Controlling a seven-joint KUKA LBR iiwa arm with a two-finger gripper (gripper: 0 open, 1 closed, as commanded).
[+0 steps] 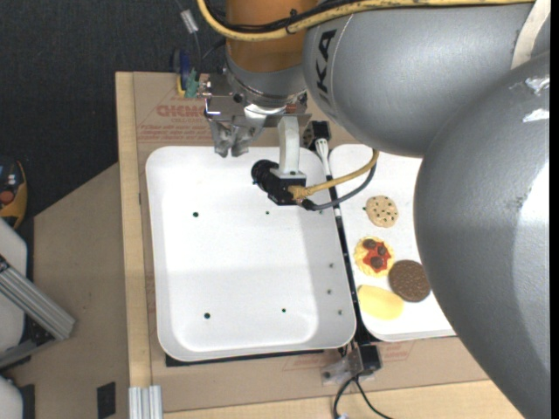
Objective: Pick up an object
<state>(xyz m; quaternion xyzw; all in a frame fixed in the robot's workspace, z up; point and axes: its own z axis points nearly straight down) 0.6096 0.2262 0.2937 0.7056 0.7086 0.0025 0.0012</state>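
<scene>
A: So, what is showing up in the overhead view?

B: The grey arm [419, 103] is reaching in from the right and is covering much of the upper right of the frame. The gripper [230, 145] is hanging near the top edge of the left bin [244, 321], in the upper middle of the frame.

A: Is it carrying anything?

B: Nothing is sitting between the fingers, as far as I can see. Whether they are spread or closed, I cannot tell; they are too small and dark against the rim.

A: Where are the things to pick?

B: They are lying in the right bin [419, 326], at centre right: a pale cookie [381, 209], a red-topped tart [374, 256], a brown cookie [409, 280] and a yellow piece [381, 302], the lower three touching or nearly so.

A: What is worrying you?

B: The gripper is working over the left bin, well apart from them, so it may be closing on nothing. And they are flat and crowded, so fingers coming down could be slipping off or nudging a neighbour.
</scene>
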